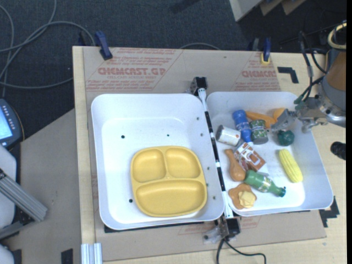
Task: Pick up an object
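My gripper (pixel 284 122) hangs over the far right part of the right bin (pixel 319 172), reaching in from the right. Just below it lies a dark green round object (pixel 285 138), and an orange piece (pixel 262 116) lies to its left. Further left are a blue can (pixel 240 119), a green can (pixel 258 132) and a white cylinder (pixel 227 135). Nearer the front lie a red and white packet (pixel 252 156), a chicken leg (pixel 236 167), a corn cob (pixel 290 165), a green bottle (pixel 264 183) and an orange-yellow toy (pixel 243 196). I see nothing lifted.
The left bin (pixel 110 120) holds a yellow divided plate (pixel 168 180). A black rail (pixel 212 142) runs between the two bins. Blue clamps (pixel 102 44) grip the bench's far edge. Cables hang by the arm at the right.
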You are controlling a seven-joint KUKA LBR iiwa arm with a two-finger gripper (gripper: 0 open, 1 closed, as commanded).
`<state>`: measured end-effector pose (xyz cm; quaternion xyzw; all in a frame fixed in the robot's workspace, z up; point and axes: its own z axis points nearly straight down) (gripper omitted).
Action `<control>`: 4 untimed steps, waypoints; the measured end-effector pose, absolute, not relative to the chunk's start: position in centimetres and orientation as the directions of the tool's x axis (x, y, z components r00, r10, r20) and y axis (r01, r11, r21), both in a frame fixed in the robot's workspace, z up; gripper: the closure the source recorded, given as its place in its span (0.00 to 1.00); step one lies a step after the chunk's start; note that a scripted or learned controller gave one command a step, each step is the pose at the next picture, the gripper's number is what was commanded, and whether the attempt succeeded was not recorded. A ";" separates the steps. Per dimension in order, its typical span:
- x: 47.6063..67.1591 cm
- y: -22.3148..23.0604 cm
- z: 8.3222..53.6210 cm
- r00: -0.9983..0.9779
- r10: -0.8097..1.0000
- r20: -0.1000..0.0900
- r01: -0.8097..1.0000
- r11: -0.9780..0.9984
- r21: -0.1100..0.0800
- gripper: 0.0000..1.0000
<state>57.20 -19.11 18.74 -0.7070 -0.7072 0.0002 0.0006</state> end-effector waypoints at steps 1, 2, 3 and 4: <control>62.6 -15.8 7.9 -0.005 1.000 0.001 1.000 0.005 -0.002 0.00; 62.6 -16.0 9.5 -0.002 1.000 -0.001 1.000 0.002 0.003 1.00; 57.2 -12.6 17.5 -0.002 1.000 0.002 1.000 0.002 0.000 1.00; 63.4 -6.7 20.4 -0.007 1.000 -0.001 1.000 0.007 0.007 1.00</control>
